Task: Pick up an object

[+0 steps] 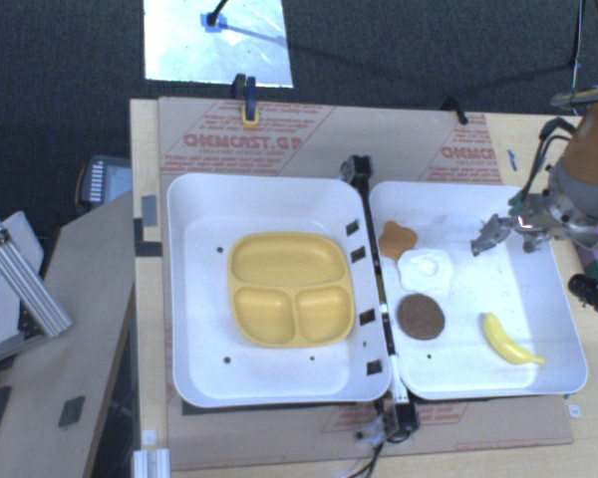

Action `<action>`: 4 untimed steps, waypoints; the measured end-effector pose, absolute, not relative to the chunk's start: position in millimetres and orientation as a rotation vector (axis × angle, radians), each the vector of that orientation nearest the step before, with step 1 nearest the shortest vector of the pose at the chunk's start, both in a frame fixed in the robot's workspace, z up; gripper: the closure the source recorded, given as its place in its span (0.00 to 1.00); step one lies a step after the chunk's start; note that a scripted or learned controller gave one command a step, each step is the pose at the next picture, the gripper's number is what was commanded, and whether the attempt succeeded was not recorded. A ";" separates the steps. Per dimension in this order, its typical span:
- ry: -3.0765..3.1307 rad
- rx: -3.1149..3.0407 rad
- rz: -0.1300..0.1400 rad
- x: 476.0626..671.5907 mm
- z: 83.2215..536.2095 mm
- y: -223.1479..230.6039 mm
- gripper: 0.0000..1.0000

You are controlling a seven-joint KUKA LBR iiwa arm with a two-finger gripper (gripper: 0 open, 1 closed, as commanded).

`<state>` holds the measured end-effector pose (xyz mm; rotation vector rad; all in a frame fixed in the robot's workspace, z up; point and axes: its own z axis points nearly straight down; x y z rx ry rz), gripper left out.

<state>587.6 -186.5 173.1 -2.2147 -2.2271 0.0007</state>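
The right bin [548,297] holds a tan cookie-shaped piece [398,238], a white fried-egg piece [425,267], a round brown patty [420,316] and a yellow banana [509,342]. My gripper [506,233] hangs over the upper right part of that bin, right of the egg and above the banana. Nothing shows between its fingers. A yellow three-compartment tray [284,289] lies in the left bin [194,267].
A black divider strip [371,277] runs between the two bins. A clamp [247,98] sits on the cardboard behind the left bin. A shiny metal sheet [216,30] lies on the dark floor beyond. Aluminium framing [15,277] stands at the left.
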 end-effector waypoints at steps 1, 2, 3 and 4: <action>-2.223 -2.217 0.002 586.0 111.6 -181.0 0.00; -2.225 -2.221 -0.002 587.0 84.2 -180.8 0.00; -2.228 -2.223 -0.004 588.2 96.6 -181.2 1.00; -2.230 -2.221 -0.005 592.0 161.0 -181.6 1.00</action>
